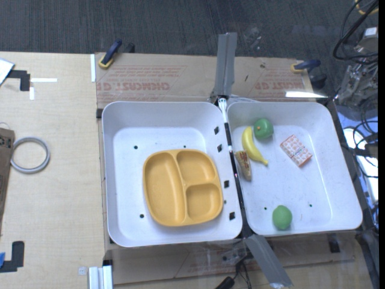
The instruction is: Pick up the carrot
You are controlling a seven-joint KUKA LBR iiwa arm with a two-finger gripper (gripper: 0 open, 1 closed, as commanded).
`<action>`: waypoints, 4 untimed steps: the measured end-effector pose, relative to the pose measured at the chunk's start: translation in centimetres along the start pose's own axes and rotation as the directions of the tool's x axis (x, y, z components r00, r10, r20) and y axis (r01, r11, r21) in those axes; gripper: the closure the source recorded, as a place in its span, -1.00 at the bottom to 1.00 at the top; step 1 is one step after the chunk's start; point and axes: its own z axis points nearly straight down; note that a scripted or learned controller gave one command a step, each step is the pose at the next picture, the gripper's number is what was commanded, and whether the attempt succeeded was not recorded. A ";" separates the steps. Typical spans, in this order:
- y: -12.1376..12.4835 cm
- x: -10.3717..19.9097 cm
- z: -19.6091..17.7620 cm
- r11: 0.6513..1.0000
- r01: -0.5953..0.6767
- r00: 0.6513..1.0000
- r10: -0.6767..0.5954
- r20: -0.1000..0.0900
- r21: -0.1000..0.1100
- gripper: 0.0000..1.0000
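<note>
The right bin [337, 179] holds several small items. An elongated brown-orange piece [243, 165] lies against the bin's left wall, pointing toward the front; it is too small to tell whether this is the carrot. A yellow banana [252, 146] lies just right of it and touches its upper end. A green round fruit [263, 129] sits at the banana's far tip. An orange-and-white packet [296, 150] lies further right. A second green fruit [282, 217] rests near the front wall.
The left bin [120, 161] carries a yellow three-compartment plate [183, 186]. A roll of tape [27, 154] lies on the wooden bench at the left. Blue clamps [110, 53] hold cardboard behind the bins. Cables [361, 71] hang at the right.
</note>
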 end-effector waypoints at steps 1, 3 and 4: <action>0.0 -0.1 -11.5 0.904 0.428 0.904 -0.428 0.001 0.002 1.00; 0.7 -1.3 -9.8 0.585 0.811 0.585 -0.811 0.003 0.000 1.00; 0.4 -0.7 -10.6 0.321 0.947 0.321 -0.947 0.002 0.000 1.00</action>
